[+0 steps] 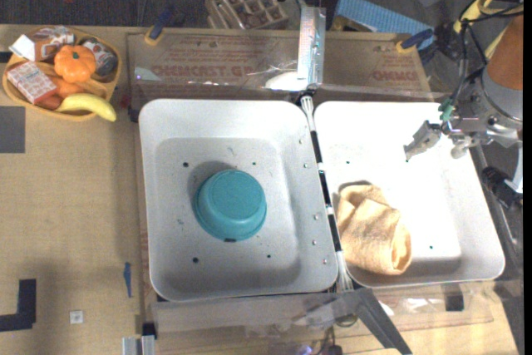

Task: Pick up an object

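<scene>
Cloth (373, 229), tan and crumpled, lies in the right bin (449, 258) against that bin's left wall, near the front corner; I judge it the nearest thing to pick. Its folds bunch highest toward the upper left of the heap, so a pinch there should gather more fabric than one at the flatter lower edge. The gripper (438, 138) hangs over the same bin's upper right part, well apart from the cloth, with nothing between its fingers; they look spread apart. To do the step well, the arm should travel left and forward until it stands over the bunched folds, then come straight down, keeping off the wall. A teal bowl (231, 204) sits upside down in the left bin (166, 129), a harder target.
</scene>
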You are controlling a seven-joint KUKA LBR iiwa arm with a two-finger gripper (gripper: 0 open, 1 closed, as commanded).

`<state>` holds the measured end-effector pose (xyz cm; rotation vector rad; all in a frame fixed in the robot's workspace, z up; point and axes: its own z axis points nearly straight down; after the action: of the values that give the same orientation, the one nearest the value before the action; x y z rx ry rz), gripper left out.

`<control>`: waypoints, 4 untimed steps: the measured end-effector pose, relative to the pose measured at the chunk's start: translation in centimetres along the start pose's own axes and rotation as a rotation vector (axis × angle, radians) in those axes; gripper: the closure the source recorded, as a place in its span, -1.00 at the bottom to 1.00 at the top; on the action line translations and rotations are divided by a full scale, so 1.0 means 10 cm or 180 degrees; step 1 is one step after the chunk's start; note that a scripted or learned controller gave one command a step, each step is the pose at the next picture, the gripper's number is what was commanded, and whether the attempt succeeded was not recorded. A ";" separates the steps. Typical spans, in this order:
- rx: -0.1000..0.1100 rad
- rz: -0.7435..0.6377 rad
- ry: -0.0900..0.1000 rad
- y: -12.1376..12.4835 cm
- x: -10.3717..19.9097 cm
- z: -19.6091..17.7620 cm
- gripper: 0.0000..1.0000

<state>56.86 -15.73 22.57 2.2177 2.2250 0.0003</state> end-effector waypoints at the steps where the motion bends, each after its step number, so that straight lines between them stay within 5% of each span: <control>1: -0.0001 -0.0150 0.0000 -0.31 0.27 1.24 -1.00; 2: -0.0029 -0.0680 -0.0007 0.05 0.28 1.37 -1.00; 3: -0.0029 -0.1004 -0.0006 -0.87 0.22 1.37 -1.00; 4: -0.0006 -0.0808 -0.0003 -0.19 0.55 0.51 -1.00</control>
<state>54.89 -10.23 17.45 1.9170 2.4863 0.0013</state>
